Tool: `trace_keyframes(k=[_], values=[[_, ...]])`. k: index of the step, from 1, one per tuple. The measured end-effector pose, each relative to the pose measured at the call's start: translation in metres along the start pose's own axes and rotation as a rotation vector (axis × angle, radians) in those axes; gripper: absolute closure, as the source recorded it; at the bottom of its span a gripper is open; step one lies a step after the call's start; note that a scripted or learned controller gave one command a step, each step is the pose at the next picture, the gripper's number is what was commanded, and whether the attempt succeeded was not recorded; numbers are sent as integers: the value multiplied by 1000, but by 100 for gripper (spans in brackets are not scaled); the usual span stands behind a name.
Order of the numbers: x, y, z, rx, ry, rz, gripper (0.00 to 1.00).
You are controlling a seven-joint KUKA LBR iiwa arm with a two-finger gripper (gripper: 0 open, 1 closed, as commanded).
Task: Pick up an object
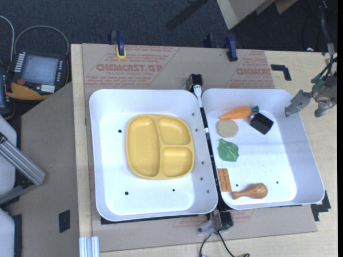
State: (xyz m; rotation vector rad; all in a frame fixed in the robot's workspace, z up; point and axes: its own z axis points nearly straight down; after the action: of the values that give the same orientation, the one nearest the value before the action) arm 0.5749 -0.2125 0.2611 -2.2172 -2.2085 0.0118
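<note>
The gripper (310, 103) is hanging over the far right edge of the right bin (300, 159), its two fingers spread apart with nothing between them. One finger (296, 104) is reaching over the bin's rim, well apart from every object inside.

The objects are sitting toward the left side of that bin. A carrot (236, 113) is lying at the far end, with a black block (261, 123) just beside it on the right. A round tan biscuit (227, 128) is resting just near of the carrot, and a green leafy piece (228, 150) is lying nearer again. An orange waffle strip (224, 179) is sitting by the bin's left wall, and a drumstick (250, 191) is lying at the near end.

In the left bin (107, 186), a yellow divided plate (159, 145) is sitting in the middle.
</note>
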Motion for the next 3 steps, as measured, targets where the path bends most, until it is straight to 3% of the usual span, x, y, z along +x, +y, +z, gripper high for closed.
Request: trace_keyframes(k=[1, 3], values=[[1, 2, -7, -13, -3, -4, 0], [-2, 2, 118, -7, -1, -3, 0]])
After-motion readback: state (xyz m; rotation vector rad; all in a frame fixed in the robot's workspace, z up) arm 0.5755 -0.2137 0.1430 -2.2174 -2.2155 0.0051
